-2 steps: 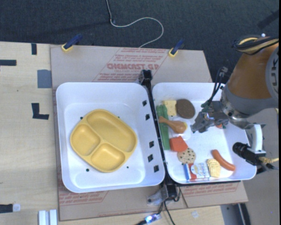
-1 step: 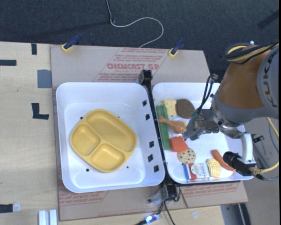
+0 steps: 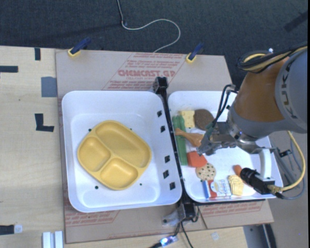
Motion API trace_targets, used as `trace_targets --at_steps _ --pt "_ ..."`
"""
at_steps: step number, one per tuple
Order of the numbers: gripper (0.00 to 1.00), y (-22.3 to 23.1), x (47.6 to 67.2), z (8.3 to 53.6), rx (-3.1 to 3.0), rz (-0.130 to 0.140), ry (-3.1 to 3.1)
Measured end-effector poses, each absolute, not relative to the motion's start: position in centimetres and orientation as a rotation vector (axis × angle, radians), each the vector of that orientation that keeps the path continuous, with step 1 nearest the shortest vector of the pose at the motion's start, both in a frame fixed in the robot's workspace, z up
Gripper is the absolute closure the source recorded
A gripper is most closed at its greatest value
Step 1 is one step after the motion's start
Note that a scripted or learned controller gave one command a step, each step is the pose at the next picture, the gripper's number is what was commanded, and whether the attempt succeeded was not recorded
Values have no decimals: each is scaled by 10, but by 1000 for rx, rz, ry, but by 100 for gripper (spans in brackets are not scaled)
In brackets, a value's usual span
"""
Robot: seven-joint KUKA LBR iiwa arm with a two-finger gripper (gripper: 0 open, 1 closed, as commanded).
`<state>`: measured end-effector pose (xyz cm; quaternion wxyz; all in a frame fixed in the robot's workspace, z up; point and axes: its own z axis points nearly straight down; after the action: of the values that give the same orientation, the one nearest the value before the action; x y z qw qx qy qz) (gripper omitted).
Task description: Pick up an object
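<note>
My gripper [image 3: 205, 142] hangs low over the left half of the right bin [image 3: 223, 95], among several toy food items. Just below it lies a red-orange piece [image 3: 197, 160], and to its left an orange-brown piece [image 3: 188, 136]. A dark brown round piece [image 3: 203, 118] sits just behind it. A long green strip [image 3: 182, 148] lies along the bin's left wall, with a pale yellow block [image 3: 187, 118] behind it. A chocolate-chip cookie [image 3: 206, 171] lies nearer the front. Nothing shows between the gripper's tips.
The left bin [image 3: 72, 107] holds a yellow divided plate [image 3: 113, 154]. At the right bin's front lie a small printed packet [image 3: 217, 188], a yellow piece [image 3: 236, 185] and a small orange piece [image 3: 237, 169]. The grey and orange arm [image 3: 263, 102] covers the bin's right side.
</note>
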<state>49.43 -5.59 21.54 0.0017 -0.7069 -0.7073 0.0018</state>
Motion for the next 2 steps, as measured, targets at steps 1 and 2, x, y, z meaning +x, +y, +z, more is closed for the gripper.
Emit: trace_targets --at_steps 1,2 --pt "100 -58 483 222 -2218 3 -2220" --pt "100 -69 499 228 -2220 1 -2222"
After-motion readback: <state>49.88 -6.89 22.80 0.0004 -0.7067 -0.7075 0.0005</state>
